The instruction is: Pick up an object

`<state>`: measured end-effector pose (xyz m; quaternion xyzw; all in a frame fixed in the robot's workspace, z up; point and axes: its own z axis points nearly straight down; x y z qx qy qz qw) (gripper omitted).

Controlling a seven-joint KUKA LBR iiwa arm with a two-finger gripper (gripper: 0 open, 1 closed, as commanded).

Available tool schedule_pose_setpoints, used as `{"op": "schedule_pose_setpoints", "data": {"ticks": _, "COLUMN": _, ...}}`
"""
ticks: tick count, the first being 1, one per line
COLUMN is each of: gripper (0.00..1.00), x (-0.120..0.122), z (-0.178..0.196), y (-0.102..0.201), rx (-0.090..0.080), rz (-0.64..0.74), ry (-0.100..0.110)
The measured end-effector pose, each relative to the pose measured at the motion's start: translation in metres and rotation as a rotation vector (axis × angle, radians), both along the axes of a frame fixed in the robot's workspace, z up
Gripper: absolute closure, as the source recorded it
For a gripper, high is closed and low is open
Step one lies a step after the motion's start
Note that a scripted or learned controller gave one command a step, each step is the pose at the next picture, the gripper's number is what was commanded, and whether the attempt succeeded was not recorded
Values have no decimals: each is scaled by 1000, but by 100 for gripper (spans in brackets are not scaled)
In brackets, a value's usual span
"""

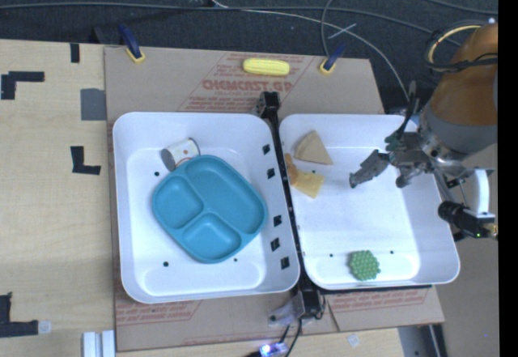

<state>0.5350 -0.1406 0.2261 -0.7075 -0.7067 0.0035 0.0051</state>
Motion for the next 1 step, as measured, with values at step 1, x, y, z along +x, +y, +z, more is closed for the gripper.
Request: {"op": "schedule_pose_setpoints", "data": {"ticks": 1, "gripper": 0, "x": 2, "z": 5, "y": 0, "rx": -2, "rz": 3, "ry": -10}}
